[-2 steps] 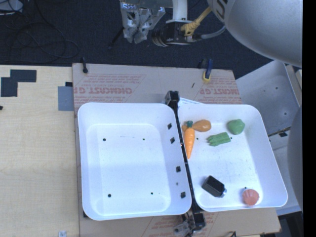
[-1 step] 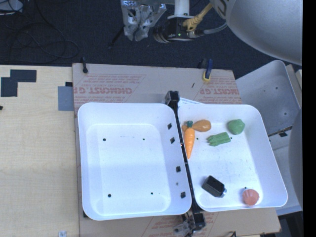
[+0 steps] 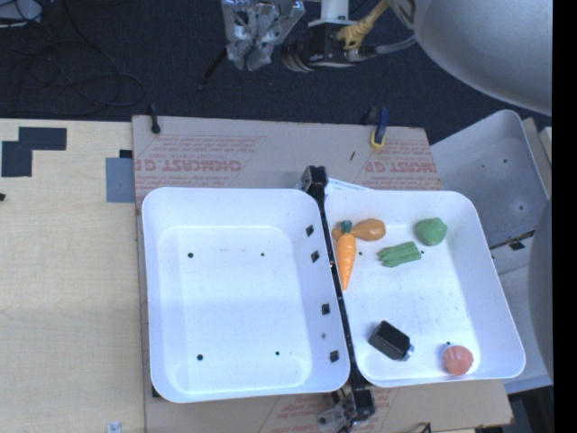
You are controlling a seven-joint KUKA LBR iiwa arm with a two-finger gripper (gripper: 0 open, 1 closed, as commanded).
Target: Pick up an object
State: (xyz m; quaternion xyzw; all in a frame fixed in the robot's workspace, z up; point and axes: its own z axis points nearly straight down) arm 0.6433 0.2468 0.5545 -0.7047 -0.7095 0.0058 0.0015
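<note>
In the right bin (image 3: pixel 487 269), nearest the camera, a pink ball (image 3: pixel 457 360) lies in the front corner and a black block (image 3: pixel 390 340) just left of it. Further back an orange carrot (image 3: pixel 344 258) lies along the divider, touching an orange oval piece (image 3: pixel 368 230), with a green pod (image 3: pixel 399 254) and a green lump (image 3: pixel 431 231) beside. The cardboard (image 3: pixel 225 156) behind carries reversed red print, not clearly readable. The gripper (image 3: pixel 255 48) hangs far back, over the dark floor; I cannot tell its state.

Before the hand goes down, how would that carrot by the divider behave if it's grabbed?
The carrot looks like rigid toy plastic, so probably stiff and light. Its tapered, rounded body may roll or slip sideways. It lies against the right bin's wall, which could crowd one finger.
</note>
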